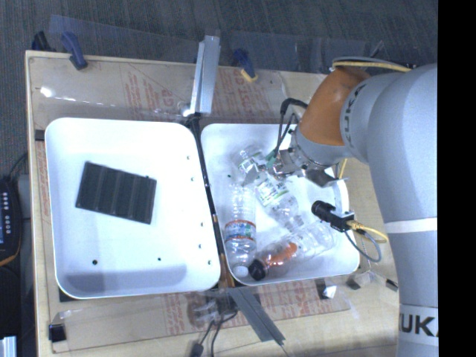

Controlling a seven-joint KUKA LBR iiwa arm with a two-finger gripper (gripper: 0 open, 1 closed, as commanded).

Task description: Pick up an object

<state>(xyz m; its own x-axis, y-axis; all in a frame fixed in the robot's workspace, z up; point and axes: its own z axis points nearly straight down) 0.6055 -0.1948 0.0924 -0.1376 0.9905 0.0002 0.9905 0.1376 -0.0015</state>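
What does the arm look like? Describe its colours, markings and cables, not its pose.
The arm is smooth, rounded grey casing with an orange band above the wrist. White letters "UK" show on the lower casing. Black cables loop beside the wrist, and a yellow cable trails lower down. The claw is metallic, small and hard to make out.

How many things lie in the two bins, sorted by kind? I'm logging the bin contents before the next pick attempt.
Dark ribbed flat pads: 1, in the left bin, the pad.
Clear plastic bottles: at least 3, in the right bin: one with a blue label, one with a green label, one with an orange label. The clear pile near the arm may hide more.
Total: at least 4.
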